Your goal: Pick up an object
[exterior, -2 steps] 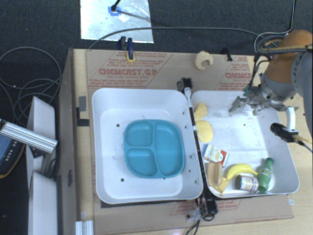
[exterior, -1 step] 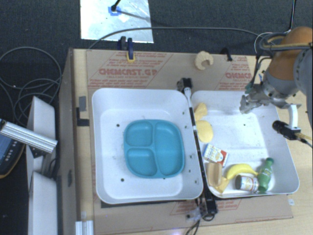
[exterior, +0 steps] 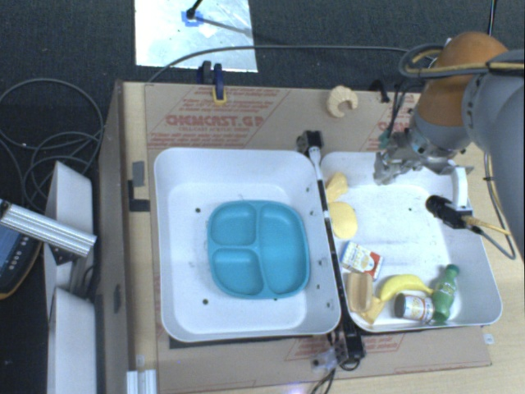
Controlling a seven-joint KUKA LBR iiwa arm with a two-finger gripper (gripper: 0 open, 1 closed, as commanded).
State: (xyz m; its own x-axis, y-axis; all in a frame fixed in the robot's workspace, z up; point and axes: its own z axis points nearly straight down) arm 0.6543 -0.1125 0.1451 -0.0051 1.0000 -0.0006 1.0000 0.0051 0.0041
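Observation:
My gripper (exterior: 391, 173) hangs over the far end of the right bin (exterior: 476, 257), above bare white floor, with nothing visibly held. Along that bin's left wall lie two pale yellow pieces (exterior: 336, 185) (exterior: 343, 218). Nearer the front are a small red and white carton (exterior: 361, 259), a tan piece (exterior: 358, 290), a banana (exterior: 400, 286), a brown jar (exterior: 413, 308) on its side and a green bottle (exterior: 444, 292). All of them lie well in front of and left of the gripper.
The left bin (exterior: 180, 220) holds a blue divided plate (exterior: 258, 249). A beige lump (exterior: 343, 101) rests on the bench behind the bins. A blue and yellow clamp (exterior: 217, 79) sits at the bench's far edge.

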